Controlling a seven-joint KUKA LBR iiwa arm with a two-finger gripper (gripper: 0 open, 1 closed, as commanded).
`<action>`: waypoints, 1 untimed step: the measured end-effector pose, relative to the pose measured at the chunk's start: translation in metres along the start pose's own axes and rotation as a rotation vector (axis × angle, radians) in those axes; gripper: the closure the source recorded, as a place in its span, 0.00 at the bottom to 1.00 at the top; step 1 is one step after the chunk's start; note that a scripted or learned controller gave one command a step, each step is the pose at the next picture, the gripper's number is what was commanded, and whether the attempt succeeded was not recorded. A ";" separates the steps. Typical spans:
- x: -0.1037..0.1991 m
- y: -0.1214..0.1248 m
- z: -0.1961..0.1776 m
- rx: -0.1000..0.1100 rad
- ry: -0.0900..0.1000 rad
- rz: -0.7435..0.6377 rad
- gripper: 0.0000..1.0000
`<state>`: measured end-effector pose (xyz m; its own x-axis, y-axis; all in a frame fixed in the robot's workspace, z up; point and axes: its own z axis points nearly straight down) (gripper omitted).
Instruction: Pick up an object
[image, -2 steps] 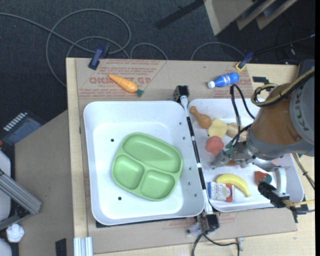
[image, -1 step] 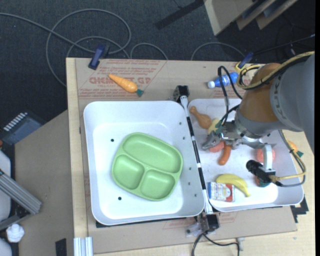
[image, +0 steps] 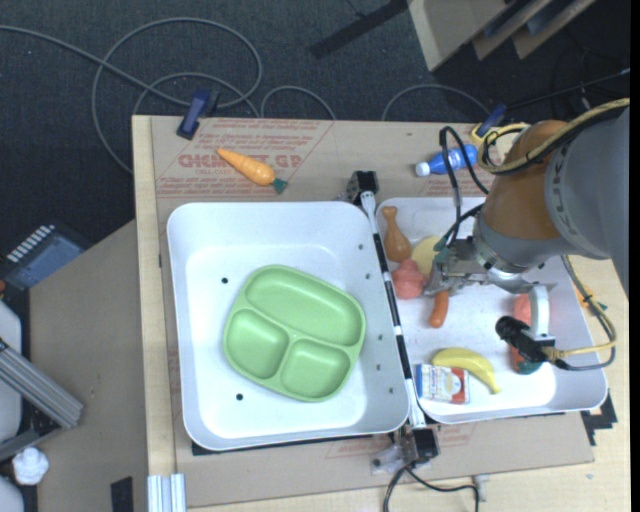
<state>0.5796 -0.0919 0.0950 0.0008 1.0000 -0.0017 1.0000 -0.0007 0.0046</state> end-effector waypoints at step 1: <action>0.061 0.009 -0.090 0.002 0.002 -0.002 1.00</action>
